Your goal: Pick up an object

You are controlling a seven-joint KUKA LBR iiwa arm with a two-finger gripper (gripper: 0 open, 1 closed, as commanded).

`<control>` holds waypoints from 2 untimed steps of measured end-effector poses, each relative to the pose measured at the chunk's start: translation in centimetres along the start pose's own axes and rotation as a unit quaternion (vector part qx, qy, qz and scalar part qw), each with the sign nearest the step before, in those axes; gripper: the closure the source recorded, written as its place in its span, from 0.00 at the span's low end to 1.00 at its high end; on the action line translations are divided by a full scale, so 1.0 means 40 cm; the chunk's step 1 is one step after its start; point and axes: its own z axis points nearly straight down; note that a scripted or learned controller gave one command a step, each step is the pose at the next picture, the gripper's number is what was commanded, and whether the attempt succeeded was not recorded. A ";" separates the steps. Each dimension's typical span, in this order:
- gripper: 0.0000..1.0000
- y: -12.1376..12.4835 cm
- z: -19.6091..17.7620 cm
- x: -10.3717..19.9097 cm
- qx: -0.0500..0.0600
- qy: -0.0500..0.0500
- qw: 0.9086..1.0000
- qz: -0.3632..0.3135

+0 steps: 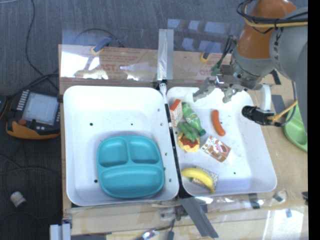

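The two-finger metal claw [216, 91] hangs spread wide and empty at twelve o'clock of the right white bin [260, 171], likely lining up on the small orange sausage-shaped toy [218, 122] just below.

1 fixed camera looks down at a slant on both white bins [80, 109] from above.

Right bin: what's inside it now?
Right bin holds a banana, sausage, snack packet and a green-and-red pile. Anything under that pile is covered.
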 end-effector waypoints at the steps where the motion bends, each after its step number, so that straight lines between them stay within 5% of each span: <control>1: 0.00 -0.040 0.049 -0.068 0.000 -0.002 1.000 -0.008; 2: 1.00 -0.040 0.028 -0.065 0.001 0.000 1.000 -0.009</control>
